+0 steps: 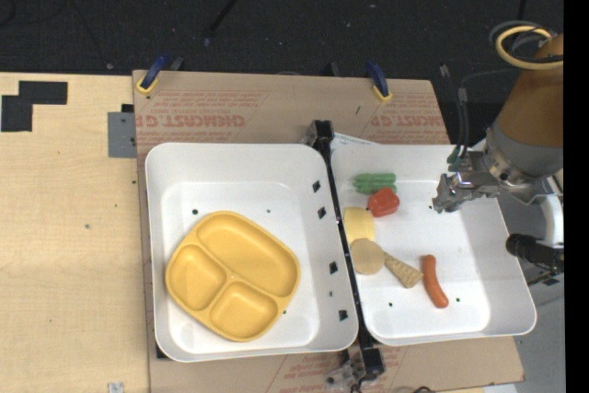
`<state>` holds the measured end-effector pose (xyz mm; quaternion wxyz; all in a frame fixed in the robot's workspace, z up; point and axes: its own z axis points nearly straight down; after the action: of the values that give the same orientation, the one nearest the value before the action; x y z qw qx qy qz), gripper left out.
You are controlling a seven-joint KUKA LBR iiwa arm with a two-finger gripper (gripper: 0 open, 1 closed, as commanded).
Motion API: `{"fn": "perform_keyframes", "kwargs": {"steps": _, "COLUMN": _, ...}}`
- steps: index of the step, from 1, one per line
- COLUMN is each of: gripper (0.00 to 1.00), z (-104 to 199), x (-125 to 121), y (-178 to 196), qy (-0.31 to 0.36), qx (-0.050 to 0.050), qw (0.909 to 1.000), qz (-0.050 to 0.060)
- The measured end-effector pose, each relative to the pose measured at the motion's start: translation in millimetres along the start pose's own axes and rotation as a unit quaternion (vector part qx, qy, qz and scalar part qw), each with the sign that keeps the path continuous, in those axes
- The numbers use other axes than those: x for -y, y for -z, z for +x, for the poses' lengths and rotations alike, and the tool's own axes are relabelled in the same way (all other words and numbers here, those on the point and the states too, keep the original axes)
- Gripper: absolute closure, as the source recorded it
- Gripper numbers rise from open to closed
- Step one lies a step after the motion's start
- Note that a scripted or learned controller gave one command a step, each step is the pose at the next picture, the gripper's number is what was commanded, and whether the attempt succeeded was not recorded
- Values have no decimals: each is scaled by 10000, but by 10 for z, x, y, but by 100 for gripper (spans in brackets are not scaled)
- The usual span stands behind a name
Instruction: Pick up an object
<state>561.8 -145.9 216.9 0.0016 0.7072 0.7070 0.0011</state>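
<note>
Two white bins are seen side by side on a cardboard sheet (276, 106) clamped at its far edge by two clamps with blue and yellow handles. The left bin (184, 170) contains a yellow divided plate (232, 274) with three compartments, lying flat toward the near left of the bin. The right bin (497, 308) contains several toy foods: a green piece (375, 181) at the far side, a red piece (384, 202) just beside and nearer than it, a pale yellow block (358, 223) against the dividing wall, a tan round piece (366, 256) touching the block's near side, a cone (401, 271) just beside that, and an orange sausage (434, 280) lying apart to the right. The gripper (448, 196) is located over the right bin's far right portion, near the rim, well apart from the foods. Nothing is seen held by it. Whether it is set wide or narrow cannot be told. The arm (534, 115) enters from the right.
</note>
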Motion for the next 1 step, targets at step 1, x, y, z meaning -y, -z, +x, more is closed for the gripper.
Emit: {"fn": "perform_keyframes", "kwargs": {"steps": 1, "gripper": 100, "z": -6, "x": -8, "y": 470, "qy": 0, "qx": 1, "qw": 10000, "qz": -1}}
